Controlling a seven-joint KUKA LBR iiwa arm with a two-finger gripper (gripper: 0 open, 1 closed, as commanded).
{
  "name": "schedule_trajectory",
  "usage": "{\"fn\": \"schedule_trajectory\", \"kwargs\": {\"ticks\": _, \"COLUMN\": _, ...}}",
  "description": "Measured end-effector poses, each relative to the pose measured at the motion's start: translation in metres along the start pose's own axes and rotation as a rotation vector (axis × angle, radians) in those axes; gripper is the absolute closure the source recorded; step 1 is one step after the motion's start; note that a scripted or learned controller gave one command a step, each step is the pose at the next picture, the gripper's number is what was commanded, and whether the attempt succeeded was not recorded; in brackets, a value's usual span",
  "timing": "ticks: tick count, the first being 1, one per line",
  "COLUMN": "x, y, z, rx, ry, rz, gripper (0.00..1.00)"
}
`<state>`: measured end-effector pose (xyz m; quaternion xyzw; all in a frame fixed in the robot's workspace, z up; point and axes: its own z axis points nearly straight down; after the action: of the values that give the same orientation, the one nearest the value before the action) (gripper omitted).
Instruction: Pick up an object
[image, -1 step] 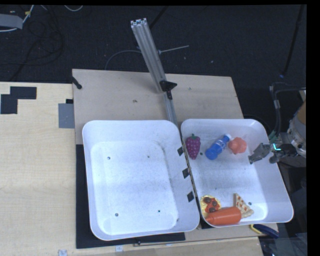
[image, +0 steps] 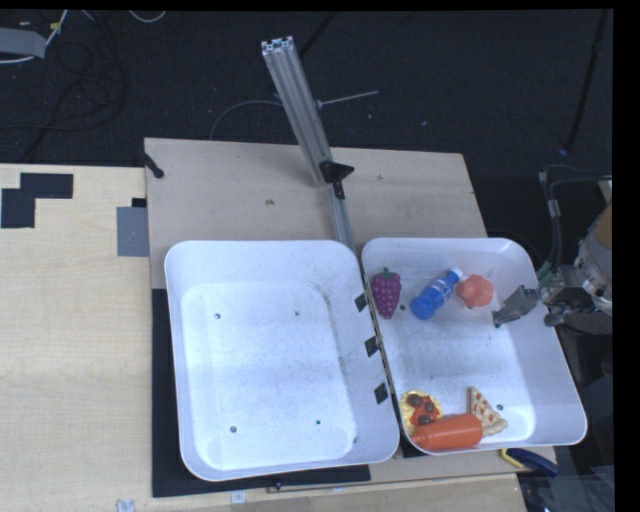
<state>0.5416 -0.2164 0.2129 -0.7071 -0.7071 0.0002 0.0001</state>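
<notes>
Right bin (image: 545, 345): shallow white tray, holding all the loose items.

Left bin (image: 265, 350): shallow white tray, beside the right one, well apart from the jaws on their far side.

Jaws (image: 518, 306): dark two-finger gripper at the right rim of the right bin, reaching in from the arm side. The fingers read as a dark wedge over the rim; how far they are parted cannot be told. Nothing shows between them, so nothing is held.

Items, placed relative to the jaws:
- Orange-red ball (image: 476, 291): nearest item, just beside the jaws, toward the bin's middle, not touching.
- Blue bottle (image: 434, 296): lying tilted, just past the ball, further from the jaws.
- Purple grape bunch (image: 386, 291): beyond the bottle, at the bin's inner wall, furthest from the jaws in that row.
- Red sausage (image: 449, 432): lying flat at the bin's near edge, well apart from the jaws.
- Pizza slice (image: 421, 408): touching the sausage on its far-from-jaws end.
- Waffle wedge (image: 487, 411): beside the sausage on its other end, near it or touching; which cannot be told.

Step in hand, as judged: approach. No item is lifted; all lie on the bin floor.

Next move, as judged: the ball is the likeliest target. The jaws need to travel a little inward, centre over it, descend with fingers either side, then close. A round item may roll off, and the bottle lies close enough to be nudged.
</notes>
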Motion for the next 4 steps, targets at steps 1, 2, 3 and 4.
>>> {"fn": "schedule_trajectory", "kwargs": {"ticks": 1, "x": 0.006, "y": 0.008, "z": 0.052, "rx": 0.004, "ry": 0.001, "rz": -0.002, "gripper": 0.0}}
{"fn": "schedule_trajectory", "kwargs": {"ticks": 2, "x": 0.007, "y": 0.017, "z": 0.103, "rx": 0.004, "ry": 0.001, "rz": -0.002, "gripper": 0.0}}
{"fn": "schedule_trajectory", "kwargs": {"ticks": 3, "x": 0.007, "y": 0.017, "z": 0.122, "rx": 0.001, "ry": 0.0, "rz": -0.001, "gripper": 0.0}}
{"fn": "schedule_trajectory", "kwargs": {"ticks": 4, "x": 0.007, "y": 0.018, "z": 0.111, "rx": -0.001, "ry": 0.0, "rz": 0.0, "gripper": 1.0}}
